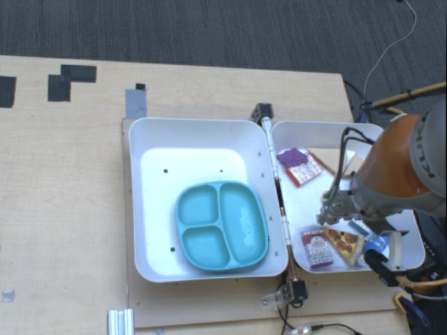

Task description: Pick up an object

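In the right bin (316, 135) lie a purple packet (293, 158) and a red-and-white packet (307, 175) near the far left corner. A red box (318, 248), a pizza-printed pack (343, 241) and a small blue item (376, 243) lie near the front. My gripper (334, 213) hangs low over the middle of this bin, just above the red box and the pizza pack. The grey arm with its orange band (391, 166) covers the bin's right half. Nothing visibly hangs from the gripper.
The left bin (150, 187) holds a light blue divided plate (222, 223) toward its front right. A ridge (274, 180) separates the two bins. Cables and a black fitting (380, 267) sit at the right bin's front right corner. The wooden bench (63, 208) stretches to the left.
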Robot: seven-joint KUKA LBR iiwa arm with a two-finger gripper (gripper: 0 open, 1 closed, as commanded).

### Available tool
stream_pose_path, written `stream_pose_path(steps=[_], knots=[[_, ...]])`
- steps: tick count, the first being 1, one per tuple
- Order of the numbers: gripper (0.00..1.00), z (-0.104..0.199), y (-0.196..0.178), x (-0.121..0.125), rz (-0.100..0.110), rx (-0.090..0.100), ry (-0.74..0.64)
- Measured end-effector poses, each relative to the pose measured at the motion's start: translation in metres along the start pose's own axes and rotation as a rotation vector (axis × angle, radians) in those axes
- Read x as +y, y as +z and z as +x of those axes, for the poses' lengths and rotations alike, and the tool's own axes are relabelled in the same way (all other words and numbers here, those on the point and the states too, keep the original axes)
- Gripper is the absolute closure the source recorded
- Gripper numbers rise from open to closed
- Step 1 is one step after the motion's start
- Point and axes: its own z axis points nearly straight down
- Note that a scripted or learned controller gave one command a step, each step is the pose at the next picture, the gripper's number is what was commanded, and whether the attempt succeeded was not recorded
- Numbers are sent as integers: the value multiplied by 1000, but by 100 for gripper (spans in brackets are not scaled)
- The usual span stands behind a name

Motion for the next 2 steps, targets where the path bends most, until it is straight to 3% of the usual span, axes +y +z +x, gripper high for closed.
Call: stream_pose_path(steps=[1,2], knots=[[0,0,0,0,0,0,1],[0,10,22,-5,12,-1,3]])
